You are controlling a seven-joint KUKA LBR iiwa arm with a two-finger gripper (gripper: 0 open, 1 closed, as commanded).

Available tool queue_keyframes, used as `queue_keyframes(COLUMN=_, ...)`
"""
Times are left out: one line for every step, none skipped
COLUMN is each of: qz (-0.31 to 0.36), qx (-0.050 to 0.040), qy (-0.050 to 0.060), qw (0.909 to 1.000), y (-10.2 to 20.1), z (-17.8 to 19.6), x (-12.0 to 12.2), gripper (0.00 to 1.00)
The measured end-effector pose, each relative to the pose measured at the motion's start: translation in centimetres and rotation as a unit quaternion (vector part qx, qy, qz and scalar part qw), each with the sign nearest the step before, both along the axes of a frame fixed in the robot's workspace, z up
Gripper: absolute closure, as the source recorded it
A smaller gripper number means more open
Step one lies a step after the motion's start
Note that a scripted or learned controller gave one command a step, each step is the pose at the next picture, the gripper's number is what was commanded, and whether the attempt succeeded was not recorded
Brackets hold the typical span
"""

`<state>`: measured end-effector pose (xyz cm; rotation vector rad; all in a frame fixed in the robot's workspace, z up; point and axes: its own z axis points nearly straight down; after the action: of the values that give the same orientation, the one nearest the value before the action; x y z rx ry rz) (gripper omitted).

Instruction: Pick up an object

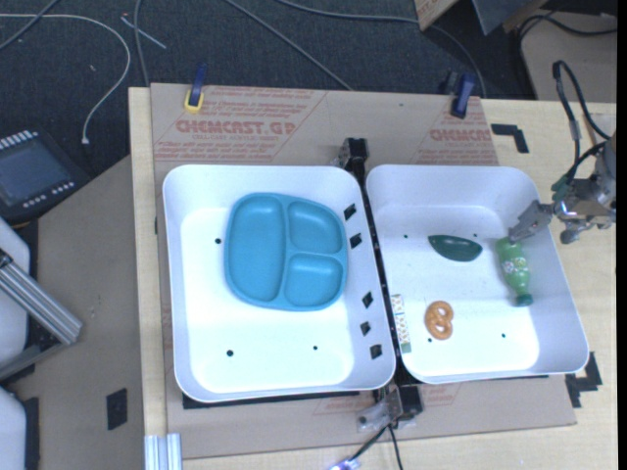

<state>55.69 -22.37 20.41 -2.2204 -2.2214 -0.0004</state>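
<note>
The right bin (549,355) holds three small things. A green bottle (513,269) lies near its right wall, a dark green oval piece (457,249) sits near the middle, and an orange pretzel-shaped piece (440,320) lies toward the front. My gripper (551,221) reaches in over the bin's right rim, just above and to the right of the green bottle's top end. Nothing shows in its grasp.
In the left bin (196,360) lies a blue divided plate (286,251). A black divider with clips (364,262) runs between the bins. Cables (578,116) hang near the arm at the right. The bench edge carries blue clamps (461,93).
</note>
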Motion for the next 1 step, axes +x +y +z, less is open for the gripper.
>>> queue_keyframes(qz=0.0, qx=0.0015, qy=0.003, qw=1.0, y=0.47, z=-6.16, x=-0.55, gripper=0.0)
